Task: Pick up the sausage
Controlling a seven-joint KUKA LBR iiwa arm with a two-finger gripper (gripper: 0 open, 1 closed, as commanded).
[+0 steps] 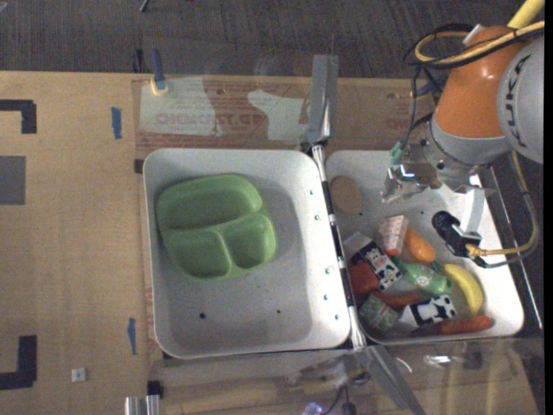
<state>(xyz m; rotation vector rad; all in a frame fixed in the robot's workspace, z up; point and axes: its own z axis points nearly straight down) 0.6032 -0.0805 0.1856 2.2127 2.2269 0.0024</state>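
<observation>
Hovering over the upper part of the right bin (510, 318), the gripper (403, 182) sits at the end of the grey and orange arm (479, 93); whether it is open or closed cannot be told, and nothing is seen held in it. The sausage (465, 325) lies well below it and to its right, along the bin's lower edge, just under the banana (467, 287). An orange (421, 248) rests below the gripper. Far to its left, a green divided plate (218, 225) sits in the left bin (164, 314).
</observation>
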